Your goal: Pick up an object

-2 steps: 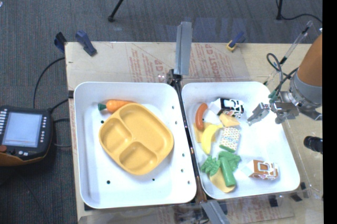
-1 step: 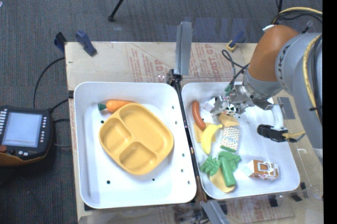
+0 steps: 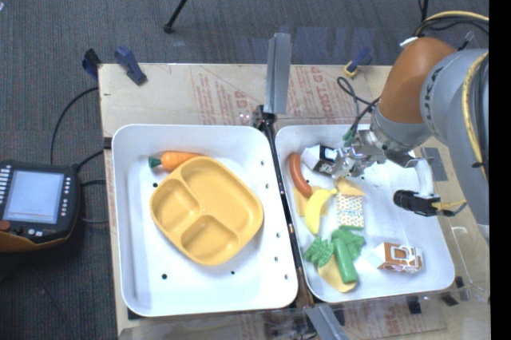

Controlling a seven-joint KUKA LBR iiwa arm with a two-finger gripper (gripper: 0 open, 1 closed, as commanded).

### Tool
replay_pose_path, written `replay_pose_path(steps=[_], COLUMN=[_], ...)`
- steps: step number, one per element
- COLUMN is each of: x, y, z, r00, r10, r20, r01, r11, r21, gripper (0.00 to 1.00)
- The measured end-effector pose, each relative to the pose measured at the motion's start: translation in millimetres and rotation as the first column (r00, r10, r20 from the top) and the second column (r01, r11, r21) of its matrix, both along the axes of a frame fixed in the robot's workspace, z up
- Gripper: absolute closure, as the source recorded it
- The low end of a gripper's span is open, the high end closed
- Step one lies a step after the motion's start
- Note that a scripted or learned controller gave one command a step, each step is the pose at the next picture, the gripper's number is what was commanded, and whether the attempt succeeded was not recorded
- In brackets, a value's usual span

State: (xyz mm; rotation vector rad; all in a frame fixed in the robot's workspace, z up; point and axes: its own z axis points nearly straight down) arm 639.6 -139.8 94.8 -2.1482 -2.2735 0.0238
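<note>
The gripper [image 3: 345, 163] sits low in the right bin [image 3: 443, 251], over its upper left part, just above a yellow wedge [image 3: 348, 187] and beside a sausage [image 3: 300, 174] and banana [image 3: 316, 208]; whether it is spread or pinching anything, I cannot tell. Below lie a patterned block [image 3: 349, 211], green toys [image 3: 337, 248] and a small carton [image 3: 399, 257]. The left bin [image 3: 136, 266] holds 1 yellow divided tray [image 3: 206, 208] and a carrot [image 3: 174, 160]

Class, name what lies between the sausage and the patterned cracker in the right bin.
In the camera view, the banana lies between the sausage and the patterned cracker.
</note>
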Motion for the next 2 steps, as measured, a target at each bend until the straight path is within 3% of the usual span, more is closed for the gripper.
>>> replay_pose_path(steps=[1, 2], x=[-151.7, -153.1], y=[44.0, 43.0], z=[22.9, 21.1], r00=[1.0, 1.0], r10=[-0.007, -0.009], r20=[0.015, 0.011], r01=[0.007, 0.009], r11=[1.0, 1.0], r21=[0.005, 0.004], gripper=[1.0, 0.0])
